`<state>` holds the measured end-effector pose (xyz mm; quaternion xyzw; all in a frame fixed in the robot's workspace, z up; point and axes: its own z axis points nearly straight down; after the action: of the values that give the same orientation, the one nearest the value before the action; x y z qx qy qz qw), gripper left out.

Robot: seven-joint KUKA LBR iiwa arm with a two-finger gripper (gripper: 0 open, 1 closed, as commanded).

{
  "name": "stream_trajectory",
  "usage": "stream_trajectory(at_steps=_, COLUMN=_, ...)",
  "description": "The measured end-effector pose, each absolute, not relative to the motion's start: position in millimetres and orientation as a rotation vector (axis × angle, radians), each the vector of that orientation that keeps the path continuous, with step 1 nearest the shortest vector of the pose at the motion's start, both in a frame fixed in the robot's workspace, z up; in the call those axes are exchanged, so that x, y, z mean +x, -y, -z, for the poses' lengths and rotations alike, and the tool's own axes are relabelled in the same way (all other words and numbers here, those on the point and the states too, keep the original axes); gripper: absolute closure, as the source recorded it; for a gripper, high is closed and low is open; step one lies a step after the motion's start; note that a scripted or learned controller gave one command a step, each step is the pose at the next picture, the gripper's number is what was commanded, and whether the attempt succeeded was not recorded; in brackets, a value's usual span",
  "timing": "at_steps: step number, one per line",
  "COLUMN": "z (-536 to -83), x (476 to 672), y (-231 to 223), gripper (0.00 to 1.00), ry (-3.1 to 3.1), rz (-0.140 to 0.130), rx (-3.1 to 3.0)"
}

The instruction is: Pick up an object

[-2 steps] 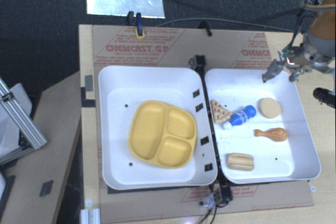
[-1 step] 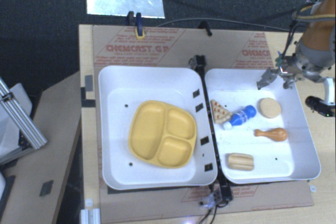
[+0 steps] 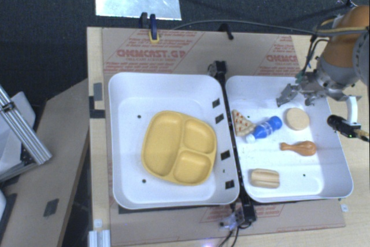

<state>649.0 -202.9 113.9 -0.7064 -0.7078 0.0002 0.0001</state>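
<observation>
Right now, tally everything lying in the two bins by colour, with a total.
Yellow: 1, the divided plate in the left bin.
Blue: 1, the bottle in the right bin.
Tan or brown: 4, the pizza slice, round biscuit, drumstick, bread roll.
Total: 6

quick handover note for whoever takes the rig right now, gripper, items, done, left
Gripper: open, holding nothing, over the back of the right bin.
Right bin holds the pizza slice, blue bottle, round cookie, drumstick and hot dog bun.
Left bin holds the yellow tray.
Done: no pick yet.
Left: descend on one item, probably the cookie, which is nearest; close and lift.
</observation>
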Motion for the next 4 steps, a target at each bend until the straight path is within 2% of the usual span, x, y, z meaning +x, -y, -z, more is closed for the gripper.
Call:
stream_trajectory(at_steps=1, z=-128, x=651.1, y=203, gripper=1.0, ry=2.23, rz=0.005, rx=-2.222)
stream_trajectory(at_steps=2, z=-187, x=661.0, y=197, gripper=1.0, ry=2.233, rz=0.007, rx=-2.221)
stream_trajectory(at_steps=3, z=-224, x=662.4, y=198, gripper=1.0, ry=2.231, rz=0.005, rx=-2.219)
stream_trajectory(at_steps=4, z=-219, x=644.5, y=138, gripper=1.0, ry=2.23, rz=0.002, rx=-2.212)
